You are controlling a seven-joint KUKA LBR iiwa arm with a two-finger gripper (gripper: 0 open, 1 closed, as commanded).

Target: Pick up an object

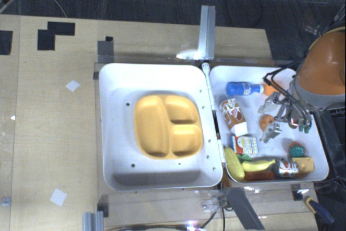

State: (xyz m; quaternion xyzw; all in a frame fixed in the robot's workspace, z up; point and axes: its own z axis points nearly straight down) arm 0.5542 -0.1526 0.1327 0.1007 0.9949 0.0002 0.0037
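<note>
Nothing is lifted yet. The gripper (274, 119) hangs low in the right bin (323, 162), jaws spread, just over a small orange object (264, 122). Crowding it are a blue bottle (242, 88), a brown carton (232, 112), a banana (258, 164) and a sauce bottle (294, 166). A yellow tray (166, 126) lies in the left bin (116, 132).

1. Blue bottle (243, 88), lying on its side near the right bin's far wall.
2. Brown-and-white carton (232, 112), tilted, just below.
3. Banana (260, 164) and corn cob (233, 164), lying along the near wall.
</note>
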